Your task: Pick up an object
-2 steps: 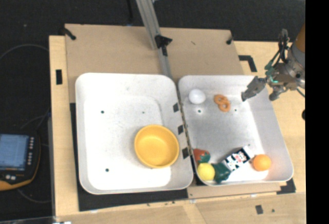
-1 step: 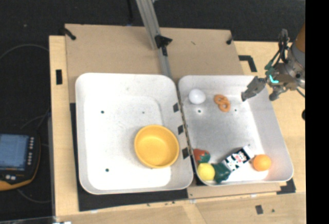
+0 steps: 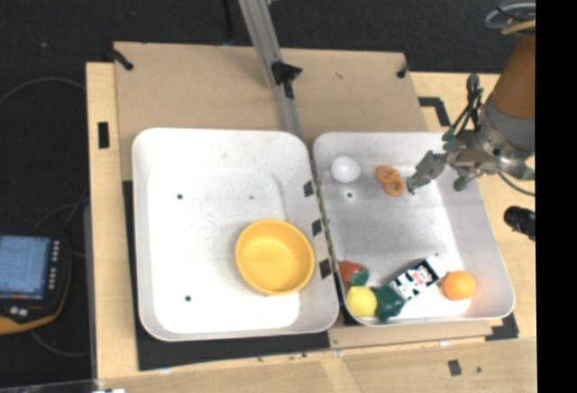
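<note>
My gripper [image 3: 441, 178] hangs over the upper right part of the right bin [image 3: 397, 229], its two fingers spread open with nothing between them. A small orange-brown ring-shaped piece [image 3: 390, 180] lies just left of the left finger [image 3: 422, 175]. A white ball [image 3: 344, 169] rests farther left, near the bin's top left corner. Along the bin's front edge lie a red piece [image 3: 352, 273], a yellow lemon [image 3: 361, 301], a dark green object [image 3: 389, 301], a black-and-white box [image 3: 416, 279] and an orange [image 3: 458, 285].
A yellow bowl [image 3: 274, 255] sits in the left bin [image 3: 198, 202], near its front right. A grey metal post [image 3: 261, 31] slants up from between the two bins. A handheld pendant [image 3: 27, 278] lies off the bench at the far left.
</note>
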`<state>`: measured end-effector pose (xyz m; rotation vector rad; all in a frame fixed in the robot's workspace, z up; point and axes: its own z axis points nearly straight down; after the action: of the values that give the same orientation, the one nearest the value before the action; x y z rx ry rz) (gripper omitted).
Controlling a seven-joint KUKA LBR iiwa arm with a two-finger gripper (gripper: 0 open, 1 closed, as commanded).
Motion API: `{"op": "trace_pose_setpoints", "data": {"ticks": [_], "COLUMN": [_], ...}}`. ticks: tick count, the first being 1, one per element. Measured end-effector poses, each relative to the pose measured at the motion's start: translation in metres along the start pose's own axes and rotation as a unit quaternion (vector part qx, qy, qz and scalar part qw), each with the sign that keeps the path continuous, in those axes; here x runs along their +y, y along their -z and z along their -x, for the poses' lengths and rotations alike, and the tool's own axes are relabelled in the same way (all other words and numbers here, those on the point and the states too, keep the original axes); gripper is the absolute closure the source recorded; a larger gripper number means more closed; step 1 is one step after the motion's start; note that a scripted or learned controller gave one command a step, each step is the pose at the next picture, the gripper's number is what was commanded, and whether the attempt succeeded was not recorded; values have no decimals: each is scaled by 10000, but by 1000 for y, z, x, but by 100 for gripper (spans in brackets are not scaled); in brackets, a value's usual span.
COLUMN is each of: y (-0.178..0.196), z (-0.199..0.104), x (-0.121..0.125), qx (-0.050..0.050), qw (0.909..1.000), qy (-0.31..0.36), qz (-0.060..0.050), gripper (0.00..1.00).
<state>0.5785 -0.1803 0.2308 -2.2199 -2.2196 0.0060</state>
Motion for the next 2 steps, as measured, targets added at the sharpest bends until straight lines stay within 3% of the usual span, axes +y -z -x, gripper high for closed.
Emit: {"op": "trace_pose_setpoints", "data": {"ticks": [2], "y": [-101], "z": [7], "x": [-3], "qx": [-2], "qw": [10000], "qy": [-6], "qz": [1], "gripper": [0]}}
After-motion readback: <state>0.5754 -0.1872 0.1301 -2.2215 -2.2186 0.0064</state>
